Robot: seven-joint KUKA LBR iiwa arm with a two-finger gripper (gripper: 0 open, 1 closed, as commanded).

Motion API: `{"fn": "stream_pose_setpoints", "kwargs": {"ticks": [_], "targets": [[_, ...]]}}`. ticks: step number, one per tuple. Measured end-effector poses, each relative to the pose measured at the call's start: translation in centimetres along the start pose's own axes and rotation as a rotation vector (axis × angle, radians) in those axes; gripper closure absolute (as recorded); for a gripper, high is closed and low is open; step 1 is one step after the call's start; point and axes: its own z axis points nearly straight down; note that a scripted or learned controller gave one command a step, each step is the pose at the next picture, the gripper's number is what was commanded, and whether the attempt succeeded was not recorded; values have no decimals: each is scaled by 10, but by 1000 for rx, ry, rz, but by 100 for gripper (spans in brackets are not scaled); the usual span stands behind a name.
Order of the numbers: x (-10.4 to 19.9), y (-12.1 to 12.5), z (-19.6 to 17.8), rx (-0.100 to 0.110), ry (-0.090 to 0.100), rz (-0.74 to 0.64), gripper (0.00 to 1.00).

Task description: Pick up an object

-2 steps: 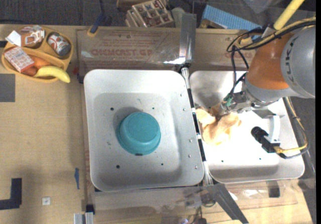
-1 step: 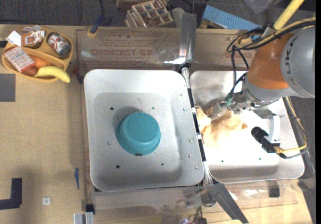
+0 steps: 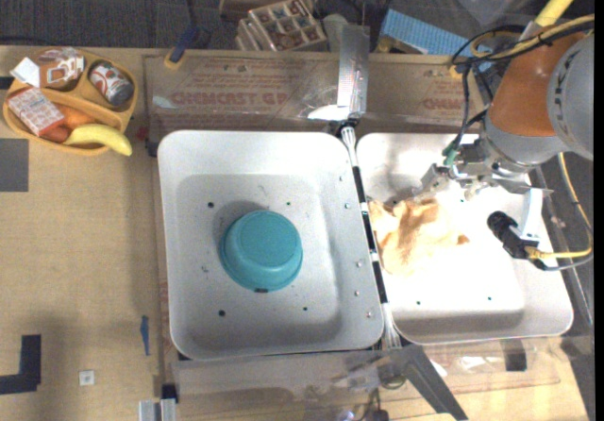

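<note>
The grey arm (image 3: 547, 98) enters from the 3 o'clock side, with its orange band (image 3: 524, 93) above the right bin (image 3: 472, 301). It bends down toward the 1 o'clock part of that bin. The gripper (image 3: 445, 174) sits low over the bin floor, but the wrist and cables cover it, so I cannot tell its state.

Just beside the gripper, toward 7 o'clock, a crumpled tan cloth-like object (image 3: 408, 228) lies against the bin's 9 o'clock wall. Its exact nature is hard to make out. Whether the gripper touches it, I cannot tell.

In the left bin (image 3: 189, 315) a teal bowl (image 3: 262, 250) lies upside down near the centre.

At 10 o'clock on the bench, a yellow tray (image 3: 19, 112) holds a banana (image 3: 100, 137) and small packages, partly cut by the edge.
</note>
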Motion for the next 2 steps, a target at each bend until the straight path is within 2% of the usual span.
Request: {"fn": "stream_pose_setpoints", "kwargs": {"ticks": [1, 2], "targets": [[25, -19, 39, -5, 0, -196, 0], [24, -17, 28, -11, 1, -194, 100]]}}
